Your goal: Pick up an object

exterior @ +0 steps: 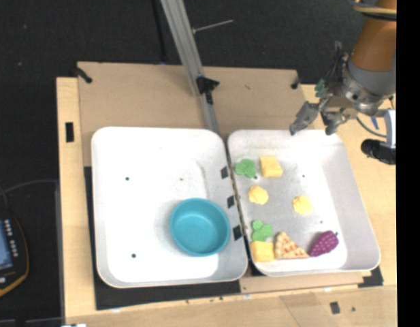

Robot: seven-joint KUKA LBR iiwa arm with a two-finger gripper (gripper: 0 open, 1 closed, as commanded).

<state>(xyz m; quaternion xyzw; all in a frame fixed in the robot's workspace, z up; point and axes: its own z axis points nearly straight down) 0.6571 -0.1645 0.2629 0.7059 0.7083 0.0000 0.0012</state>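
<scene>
The bench [148, 101] is bearing two bins — I'm hovering my gripper [317, 122], fingers apart and holding nothing, over the right bin [332, 155]. Nothing's lifted yet; the grape bunch [323, 243] and the rest are lying untouched.

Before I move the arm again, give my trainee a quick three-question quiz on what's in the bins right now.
1. True or false: the blue bowl sits in the right bin.
2. Which item lies nearest the right bin's front right corner: A) purple grapes, B) pizza slice, C) green piece?
3. Fill in: the gripper hovers over the right bin's ____ edge, with its fingers spread and nothing between them.

Key: 1. False, it sits in the left bin. 2. A. 3. Far.
</scene>
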